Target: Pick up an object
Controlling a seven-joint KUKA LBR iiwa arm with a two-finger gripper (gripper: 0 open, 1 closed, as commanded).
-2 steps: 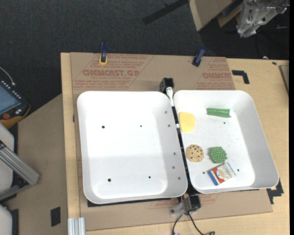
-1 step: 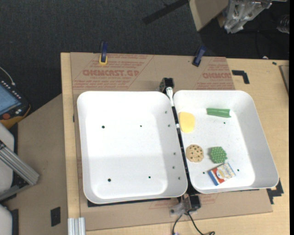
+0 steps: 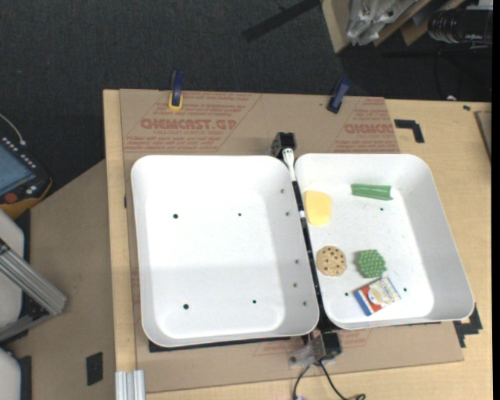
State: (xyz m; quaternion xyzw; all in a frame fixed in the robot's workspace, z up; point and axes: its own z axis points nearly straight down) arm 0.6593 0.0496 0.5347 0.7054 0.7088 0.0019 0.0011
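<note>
The right bin [image 3: 437, 234] holds several small objects. A yellow rounded piece [image 3: 318, 207] lies near its left wall. A green elongated piece [image 3: 370, 191] rests toward the back. A round tan cookie [image 3: 331, 260] sits beside a bumpy green piece [image 3: 371, 262]. A small red, white and blue packet [image 3: 378, 296] lies near the front wall. At the top of the view, well beyond the bench, part of a grey metal mechanism [image 3: 379, 19] is visible; I cannot tell whether it is the gripper.
The left bin [image 3: 156, 234] stands beside the right one, both on a brown cardboard sheet [image 3: 234, 117]. Blue clamps [image 3: 176, 90] [image 3: 339, 95] hold the sheet's back edge. A black fitting [image 3: 283, 144] sits between the bins at the back.
</note>
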